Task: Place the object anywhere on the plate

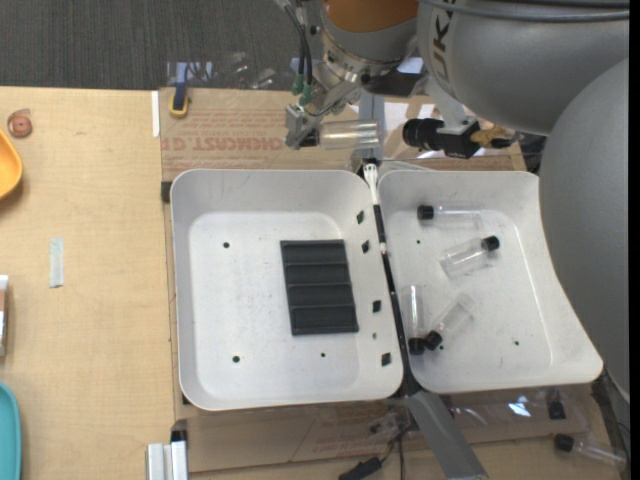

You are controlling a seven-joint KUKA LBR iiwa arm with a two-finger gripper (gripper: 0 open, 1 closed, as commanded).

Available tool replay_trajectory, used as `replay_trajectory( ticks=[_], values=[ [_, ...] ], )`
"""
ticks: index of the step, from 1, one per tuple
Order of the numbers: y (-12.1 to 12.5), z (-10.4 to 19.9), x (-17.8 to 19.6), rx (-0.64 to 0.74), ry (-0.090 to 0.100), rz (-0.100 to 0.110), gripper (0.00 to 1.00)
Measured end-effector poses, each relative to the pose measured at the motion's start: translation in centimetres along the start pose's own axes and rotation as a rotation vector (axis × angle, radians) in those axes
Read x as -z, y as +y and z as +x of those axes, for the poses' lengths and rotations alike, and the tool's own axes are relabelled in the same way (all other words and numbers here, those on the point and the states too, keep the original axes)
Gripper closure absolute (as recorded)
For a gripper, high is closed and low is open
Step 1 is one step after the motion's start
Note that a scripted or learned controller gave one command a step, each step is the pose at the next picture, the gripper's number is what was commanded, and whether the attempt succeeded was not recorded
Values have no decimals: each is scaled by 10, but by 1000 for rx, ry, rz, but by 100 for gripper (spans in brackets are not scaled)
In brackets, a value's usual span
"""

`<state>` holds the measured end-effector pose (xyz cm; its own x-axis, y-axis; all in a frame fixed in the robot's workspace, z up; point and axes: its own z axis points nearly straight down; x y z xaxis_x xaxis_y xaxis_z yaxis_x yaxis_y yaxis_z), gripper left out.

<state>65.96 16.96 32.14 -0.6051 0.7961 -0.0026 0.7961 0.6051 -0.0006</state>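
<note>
You have the delivery ahead of you: the black ribbed plate (320,286) sits in the middle of the left bin (200,298) with nothing resting on it, so by my reading the task's main step is not yet done

The hand (305,123) hangs beyond the far rims of both bins, over the strip of cardboard (235,138) behind them, roughly in line with the seam where the bins meet. Just beside it, on its right-bin side, you can see a pale, clear tube-like shape (352,131) lying crosswise. It may be an object lifted out of the bin, but from this angle you cannot tell whether the hand grips it, and you cannot tell whether the hand is wide or narrow

The other candidates lie in the right bin (540,298): one clear tube with a black cap (445,212) near the far wall, a second tube (468,256) near the middle, and a third tube (445,323) closer to the near side, toward the seam. All three lie flat, apart from one another, and well apart from the hand

If the clear shape is truly held, what is left is to carry it toward you and to the left, over the plate, then lower and release. If not, you need a fresh pick from the right bin first
</note>
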Motion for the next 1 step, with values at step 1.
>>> replay_trajectory(
  ticks=[1],
  values=[
    [-5,55,-70,389,2,1,100]
  ],
)
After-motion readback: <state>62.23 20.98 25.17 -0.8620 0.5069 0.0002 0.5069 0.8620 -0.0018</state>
